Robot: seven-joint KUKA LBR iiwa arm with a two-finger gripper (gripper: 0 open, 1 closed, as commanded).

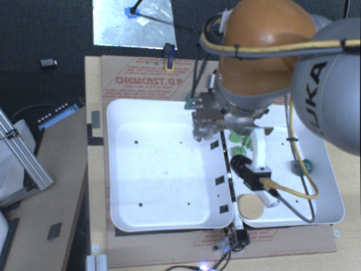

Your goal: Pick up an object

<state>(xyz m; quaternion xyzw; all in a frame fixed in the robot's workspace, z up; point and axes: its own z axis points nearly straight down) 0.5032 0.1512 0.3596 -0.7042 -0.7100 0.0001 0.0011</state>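
1. Left bin (163, 168): I log bare white floor with a few dark dots.
2. Gripper (204, 130): over the left bin's far right corner, beside the divider; I cannot tell its opening or any hold.
3. Right bin (330, 199): green pieces (240, 143) near its left wall, tan disc (251, 206) at the near left corner, small green object (305, 165) toward the right edge.

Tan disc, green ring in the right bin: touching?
Apart. The camera view shows the tan disc at the right bin's near edge and the green ring farther right, with bare white bin floor plainly between them.
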